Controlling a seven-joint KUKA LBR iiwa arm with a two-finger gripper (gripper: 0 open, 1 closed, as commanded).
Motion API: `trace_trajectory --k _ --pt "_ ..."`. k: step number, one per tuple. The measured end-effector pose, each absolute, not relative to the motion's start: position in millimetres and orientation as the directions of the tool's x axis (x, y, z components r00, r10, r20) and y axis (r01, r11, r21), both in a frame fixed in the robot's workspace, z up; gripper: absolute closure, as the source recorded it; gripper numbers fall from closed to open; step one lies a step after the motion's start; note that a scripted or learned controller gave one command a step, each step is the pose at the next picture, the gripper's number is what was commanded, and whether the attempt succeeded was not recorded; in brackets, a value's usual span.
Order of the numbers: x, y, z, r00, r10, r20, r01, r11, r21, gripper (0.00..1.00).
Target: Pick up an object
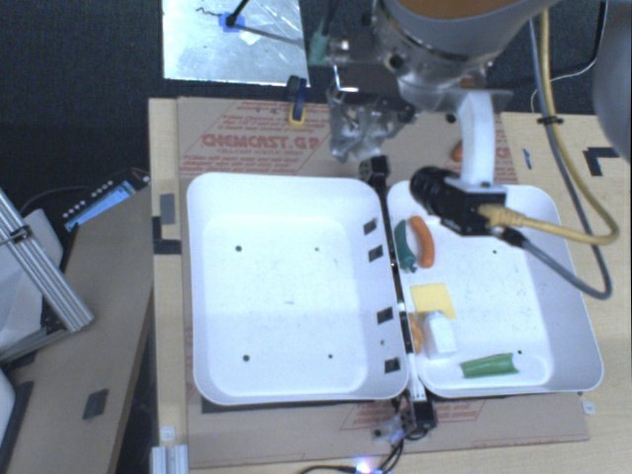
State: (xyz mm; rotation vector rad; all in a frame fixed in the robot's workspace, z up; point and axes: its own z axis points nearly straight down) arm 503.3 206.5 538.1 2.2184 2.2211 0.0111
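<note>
The right bin [553, 294] holds several small objects. An orange sausage-shaped piece [424, 241] lies beside a dark green piece [403, 246] near its left wall. Below them lie a flat yellow square [433, 299], a white block [440, 337], a small orange bit [417, 335] and a green stick [489, 365] near the front. My gripper [357, 136] hangs above the back edge of the bench, over the divide between the two bins, apart from all the objects. Nothing shows in it.
The left bin [286, 284] is a bare white tray. A black unit [449, 202] with a yellow cable [553, 233] juts over the right bin's back-left corner. Black clips [375, 255] line the seam between the bins. A blue and yellow clamp [296, 102] stands behind the left bin.
</note>
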Motion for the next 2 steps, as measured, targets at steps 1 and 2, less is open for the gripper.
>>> trace_trajectory --k 1,2 --pt "574.0 151.8 534.7 0.005 1.000 -0.001 1.000 -0.005 0.004 1.00" --pt "533.9 201.0 389.4 -0.008 1.000 -0.002 1.000 0.008 -0.012 1.00"
